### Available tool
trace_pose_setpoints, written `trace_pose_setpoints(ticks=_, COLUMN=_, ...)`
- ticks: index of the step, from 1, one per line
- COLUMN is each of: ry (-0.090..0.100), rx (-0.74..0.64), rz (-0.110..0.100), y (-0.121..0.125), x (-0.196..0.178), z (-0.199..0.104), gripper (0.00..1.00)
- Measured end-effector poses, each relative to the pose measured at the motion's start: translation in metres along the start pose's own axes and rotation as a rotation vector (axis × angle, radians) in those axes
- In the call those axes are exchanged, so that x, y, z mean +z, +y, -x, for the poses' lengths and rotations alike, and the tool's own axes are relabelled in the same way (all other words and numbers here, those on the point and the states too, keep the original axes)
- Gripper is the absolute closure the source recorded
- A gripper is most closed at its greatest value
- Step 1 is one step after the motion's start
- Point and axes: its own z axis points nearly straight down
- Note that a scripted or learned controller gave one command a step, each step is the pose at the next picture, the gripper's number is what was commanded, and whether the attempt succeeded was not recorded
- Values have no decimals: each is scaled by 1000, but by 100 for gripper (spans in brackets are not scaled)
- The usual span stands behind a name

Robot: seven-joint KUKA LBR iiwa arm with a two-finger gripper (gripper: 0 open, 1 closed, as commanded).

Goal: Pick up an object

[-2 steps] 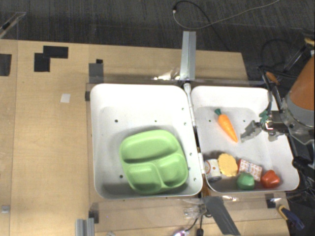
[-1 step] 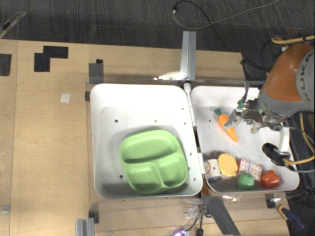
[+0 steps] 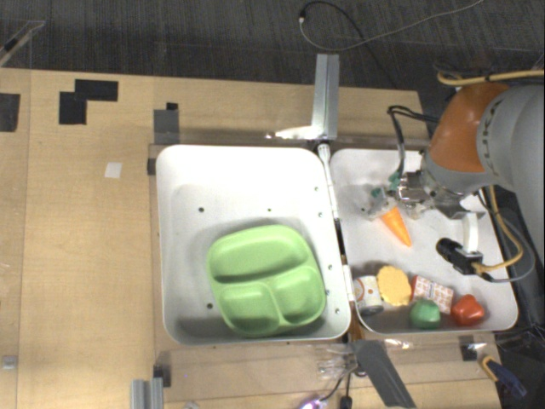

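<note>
Orange, the carrot (image 3: 396, 225) is laid diagonally, tip toward lower right, in the right bin (image 3: 502, 301) beside the gripper (image 3: 381, 196), jaw state indeterminable, over tan bench (image 3: 77, 254).

**Nothing readable here**

Looked hard, no legible text anywhere. The small packet (image 3: 433, 291) just right of the yellow round thing (image 3: 393, 285) has a reddish printed pattern, but it's way too small and blurry to read.

a green tray (image 3: 266, 278) is filling the left bin's (image 3: 213, 177) front; toys (image 3: 417, 301) are crowding the right bin's (image 3: 358, 173) front edge, leaving its back corner open.
</note>
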Motion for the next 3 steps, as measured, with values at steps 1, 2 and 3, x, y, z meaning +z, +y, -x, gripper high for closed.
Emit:
trace_pose_setpoints(ticks=1, ry=0, rx=-117, rz=-2, y=22, x=1, z=2, gripper=0)
trace_pose_setpoints(ticks=2, ry=0, rx=-119, rz=7, y=25, x=-12, z=0, gripper=100)
trace_pose_setpoints(ticks=3, ry=2, rx=-185, rz=-4, y=27, x=-97, z=-43, gripper=100)
